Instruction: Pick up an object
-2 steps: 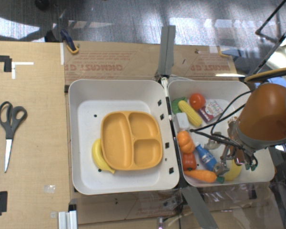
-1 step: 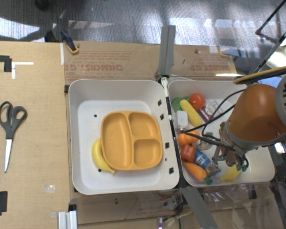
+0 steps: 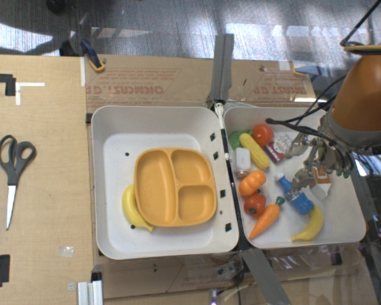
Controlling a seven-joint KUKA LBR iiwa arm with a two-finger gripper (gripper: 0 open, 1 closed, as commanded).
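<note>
Two bins on the bench | my gripper hangs over the right one, just above the blue bottle | can't tell my grip's state | carrot, tomato, banana lie near | yellow plate sits in the left bin

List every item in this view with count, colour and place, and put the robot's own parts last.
bins: 2, white, side by side on the bench
divided plate: 1, yellow-orange, left bin
bananas: 2, yellow, one under the plate's left edge, one in the right bin's near corner
carrot: 1, orange, right bin
tomatoes: 2, red, right bin
corn: 1, yellow, right bin
scissors: 1, grey-handled, bench far left
gripper: 1, metal, above the right bin
</note>
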